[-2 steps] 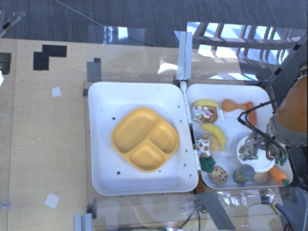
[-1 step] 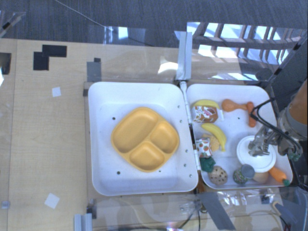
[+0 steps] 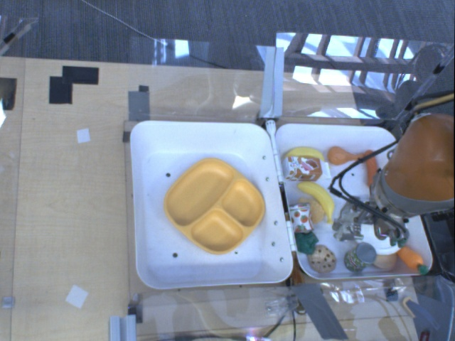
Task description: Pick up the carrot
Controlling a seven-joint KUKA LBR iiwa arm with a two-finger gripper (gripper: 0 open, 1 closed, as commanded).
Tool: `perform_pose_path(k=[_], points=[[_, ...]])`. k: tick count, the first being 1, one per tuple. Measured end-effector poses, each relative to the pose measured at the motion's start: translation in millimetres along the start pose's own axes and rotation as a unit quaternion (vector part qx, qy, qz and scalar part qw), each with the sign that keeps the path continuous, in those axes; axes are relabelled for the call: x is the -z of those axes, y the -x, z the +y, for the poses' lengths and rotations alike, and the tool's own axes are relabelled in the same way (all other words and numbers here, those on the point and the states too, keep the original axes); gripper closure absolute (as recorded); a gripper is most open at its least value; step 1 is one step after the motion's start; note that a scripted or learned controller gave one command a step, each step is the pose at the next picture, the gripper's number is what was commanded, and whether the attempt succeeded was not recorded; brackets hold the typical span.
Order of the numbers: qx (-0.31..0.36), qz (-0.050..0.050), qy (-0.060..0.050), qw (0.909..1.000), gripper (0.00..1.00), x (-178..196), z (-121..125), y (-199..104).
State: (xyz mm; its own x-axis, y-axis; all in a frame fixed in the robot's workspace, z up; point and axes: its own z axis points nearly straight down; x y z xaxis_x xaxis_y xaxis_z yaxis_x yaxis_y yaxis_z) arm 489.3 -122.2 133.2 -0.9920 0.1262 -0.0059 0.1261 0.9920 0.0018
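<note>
Fingers, state unclear, hang in the right bin among toy food; divided yellow plate fills the left bin.

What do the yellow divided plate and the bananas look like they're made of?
The divided plate looks like matte moulded plastic: even yellow, soft rounded rims, no glare. The two bananas look like smooth toy plastic with a uniform colour, though the view is too coarse to be sure.

I see two bins side by side: left bin holds a divided plate at centre. Right bin holds two bananas along its left side, cookie at lower left, carrot at lower right. Arm comes in from frame right, over the right bin.
</note>
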Motion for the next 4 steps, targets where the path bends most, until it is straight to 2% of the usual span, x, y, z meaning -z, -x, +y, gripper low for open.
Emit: perform_pose_path(k=[1,2,3,4], points=[[-0.051,-0.002,-0.001,0.9987,1.0,6,-33,23],[0.014,-0.001,-0.001,0.9999,1.0,-9,-61,8],[0.064,-0.014,-0.006,0.9978,1.0,-34,-27,11],[0.031,-0.006,-0.001,0.9995,1.0,-30,-29,16]])
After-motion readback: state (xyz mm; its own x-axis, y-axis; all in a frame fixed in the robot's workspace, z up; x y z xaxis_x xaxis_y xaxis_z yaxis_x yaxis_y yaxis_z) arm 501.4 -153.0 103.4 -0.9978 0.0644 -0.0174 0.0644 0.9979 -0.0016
